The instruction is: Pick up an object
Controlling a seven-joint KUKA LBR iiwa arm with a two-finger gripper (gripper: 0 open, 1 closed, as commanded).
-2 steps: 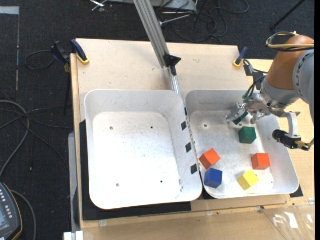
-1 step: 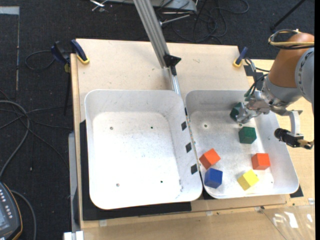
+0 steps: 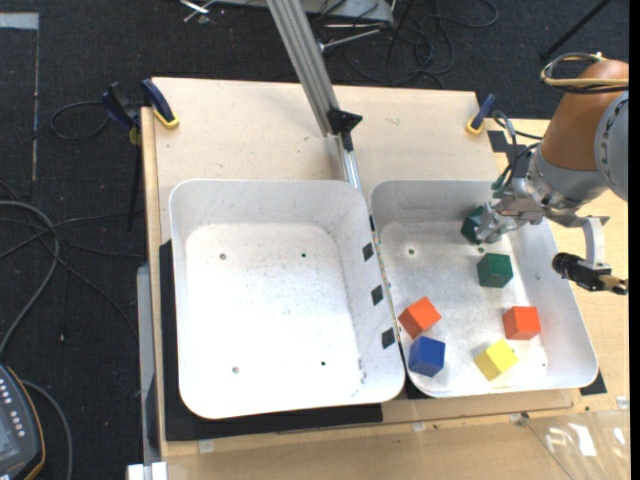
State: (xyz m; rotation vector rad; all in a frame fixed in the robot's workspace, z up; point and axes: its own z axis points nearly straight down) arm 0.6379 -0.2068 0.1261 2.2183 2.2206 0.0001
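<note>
The left bin (image 3: pixel 265 308) offers wide bare floor, while the right bin (image 3: pixel 430 213) is crowded along its front by orange (image 3: pixel 420 316), blue (image 3: pixel 427 355), yellow (image 3: pixel 494 359) and red (image 3: pixel 521 322) cubes, with a green cube (image 3: pixel 494 269) just below the tool (image 3: pixel 482 226).

Two white bins (image 3: pixel 268 200). Just below the gripper (image 3: pixel 484 227), a green cube (image 3: pixel 494 269); farther off were orange (image 3: pixel 420 316), red (image 3: pixel 521 322), blue (image 3: pixel 427 355) and yellow (image 3: pixel 495 359) cubes.
</note>
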